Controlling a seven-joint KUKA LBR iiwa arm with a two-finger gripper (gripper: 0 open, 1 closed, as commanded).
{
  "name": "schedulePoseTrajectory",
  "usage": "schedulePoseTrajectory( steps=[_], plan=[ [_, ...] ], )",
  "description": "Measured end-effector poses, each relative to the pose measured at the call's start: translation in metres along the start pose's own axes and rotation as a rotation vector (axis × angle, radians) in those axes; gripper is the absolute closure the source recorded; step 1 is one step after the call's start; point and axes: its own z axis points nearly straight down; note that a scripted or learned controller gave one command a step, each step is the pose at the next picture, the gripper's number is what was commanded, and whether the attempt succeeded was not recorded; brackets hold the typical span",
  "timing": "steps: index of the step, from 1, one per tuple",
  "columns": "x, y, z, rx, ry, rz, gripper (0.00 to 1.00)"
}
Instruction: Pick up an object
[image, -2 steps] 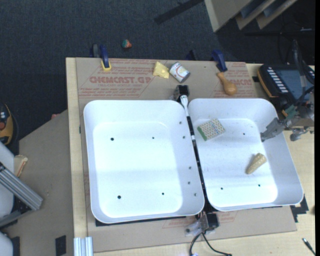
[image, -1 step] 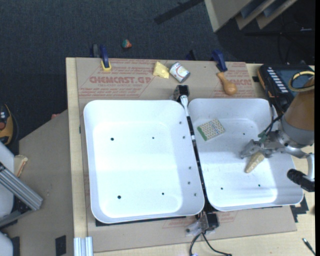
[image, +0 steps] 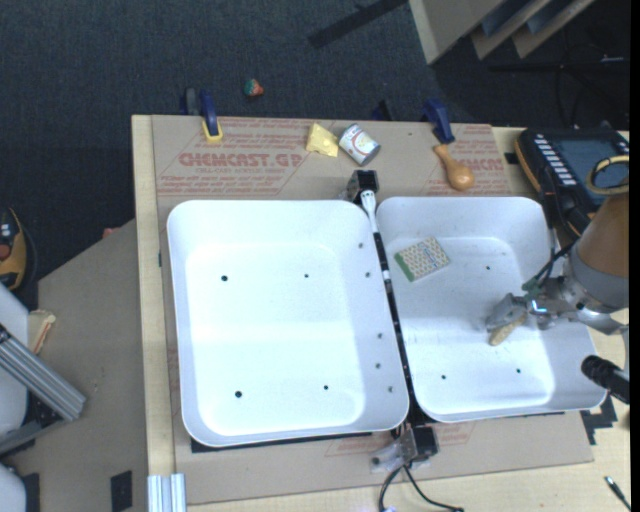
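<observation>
The hand (image: 512, 315) is low in the right bin (image: 470, 400), and whether it grips anything I cannot tell. A small tan, wood-like piece (image: 505, 328) lies just at its tip, touching or nearly so, on the bin floor by the look of it. My guess is the pick is only at the grasp; lifting remains. Farther left in that bin lies a flat green-edged card (image: 421, 259) with a dotted grid. The left bin (image: 200, 240) is smooth white plastic with rounded corners. On the brown counter (image: 250, 155) beyond sit a yellow wedge (image: 322, 141) and a wooden pear-shaped knob (image: 455, 168).
</observation>
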Motion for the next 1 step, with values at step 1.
schedulePoseTrajectory(
  steps=[1],
  plan=[
    [0.0021,0.0235,0.0111,-0.007,-0.005,-0.002,0.00]
  ],
)
